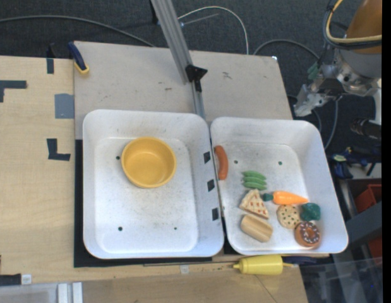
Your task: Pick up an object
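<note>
Your gripper (pixel 307 101), finger state seemingly unreadable, hangs outside the right bin (pixel 321 145); carrot (pixel 288 198) and sausage (pixel 221 162) lie below-left, nothing picked yet.

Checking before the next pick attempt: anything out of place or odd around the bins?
Yes. The yellow bottle lies on its side outside the bins, against the right bin's front edge. The sausage sits up on that bin's left slope.
</note>
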`<state>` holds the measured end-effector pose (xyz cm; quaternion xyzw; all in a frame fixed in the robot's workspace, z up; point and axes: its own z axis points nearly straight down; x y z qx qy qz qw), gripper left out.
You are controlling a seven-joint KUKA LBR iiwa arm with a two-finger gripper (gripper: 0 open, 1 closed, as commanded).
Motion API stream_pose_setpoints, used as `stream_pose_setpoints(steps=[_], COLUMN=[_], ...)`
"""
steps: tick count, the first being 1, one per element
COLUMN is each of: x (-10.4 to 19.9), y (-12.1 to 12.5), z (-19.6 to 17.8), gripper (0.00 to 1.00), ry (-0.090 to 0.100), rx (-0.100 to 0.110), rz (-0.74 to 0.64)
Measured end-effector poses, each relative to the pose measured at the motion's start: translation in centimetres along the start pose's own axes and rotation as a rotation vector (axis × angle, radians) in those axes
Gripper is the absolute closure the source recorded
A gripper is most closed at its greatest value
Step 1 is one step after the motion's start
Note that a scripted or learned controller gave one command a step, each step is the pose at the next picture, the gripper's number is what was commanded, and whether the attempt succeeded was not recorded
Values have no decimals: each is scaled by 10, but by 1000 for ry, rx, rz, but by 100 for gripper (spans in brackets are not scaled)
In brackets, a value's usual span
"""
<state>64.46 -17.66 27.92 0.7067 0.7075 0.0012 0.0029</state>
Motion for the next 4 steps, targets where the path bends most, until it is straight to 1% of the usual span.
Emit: stream_pose_setpoints(steps=[1,2,3,4], x=[48,99,158,218], y=[-15,-17,-26,-34], z=[15,13,30,28], gripper=[100,100,100,100], ry=[3,4,4,4], rx=[8,7,9,8], rz=[-3,-5,-6,-7])
